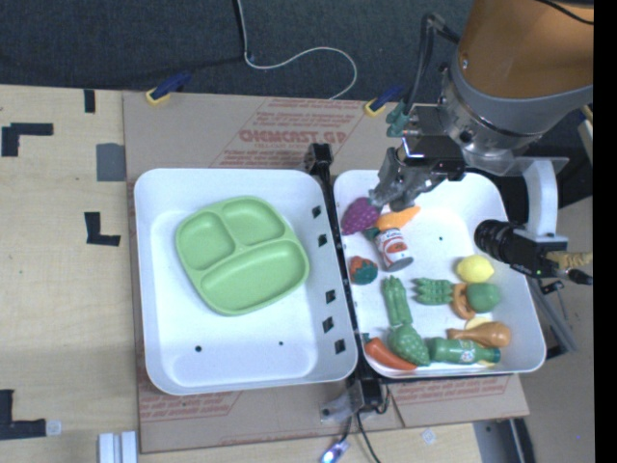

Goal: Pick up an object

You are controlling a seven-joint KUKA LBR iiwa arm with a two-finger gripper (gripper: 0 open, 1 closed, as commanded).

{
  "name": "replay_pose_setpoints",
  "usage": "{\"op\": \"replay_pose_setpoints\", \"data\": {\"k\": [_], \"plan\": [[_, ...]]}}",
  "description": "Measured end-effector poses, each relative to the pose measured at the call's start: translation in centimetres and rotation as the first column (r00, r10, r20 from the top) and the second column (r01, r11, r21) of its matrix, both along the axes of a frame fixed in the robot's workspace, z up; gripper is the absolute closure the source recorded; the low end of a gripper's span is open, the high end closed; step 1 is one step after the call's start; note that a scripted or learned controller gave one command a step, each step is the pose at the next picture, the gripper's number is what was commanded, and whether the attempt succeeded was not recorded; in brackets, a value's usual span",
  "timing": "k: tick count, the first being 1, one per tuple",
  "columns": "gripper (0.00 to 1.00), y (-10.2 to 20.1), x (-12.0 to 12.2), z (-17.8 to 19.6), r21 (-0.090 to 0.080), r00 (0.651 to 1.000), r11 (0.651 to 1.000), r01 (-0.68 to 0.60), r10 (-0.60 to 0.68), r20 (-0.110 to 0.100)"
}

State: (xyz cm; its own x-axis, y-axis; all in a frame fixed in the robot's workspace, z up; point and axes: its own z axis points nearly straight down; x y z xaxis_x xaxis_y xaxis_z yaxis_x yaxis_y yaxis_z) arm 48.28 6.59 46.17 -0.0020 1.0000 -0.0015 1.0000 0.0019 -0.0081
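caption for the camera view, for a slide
Gripper poised above toy food in right bin; green plate in left bin.

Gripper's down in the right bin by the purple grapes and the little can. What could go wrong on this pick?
1. The gripper sits among the purple grapes, a carrot and the can, all crowded together, so it may grab the wrong item or none.
2. The grapes lie near the bin divider, which may block a finger.
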Motion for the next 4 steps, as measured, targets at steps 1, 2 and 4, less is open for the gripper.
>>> {"op": "replay_pose_setpoints", "data": {"k": [1,2,4], "plan": [[1.0,-6.5,0.7,-12.0,-0.001,1.0,1.0,0.007,-0.007,-0.007],[1.0,-0.4,0.1,-6.3,0.003,1.0,1.0,-0.007,0.007,0.011],[1.0,-1.1,0.1,-6.7,0.001,1.0,1.0,0.0,0.0,0.008]]}}
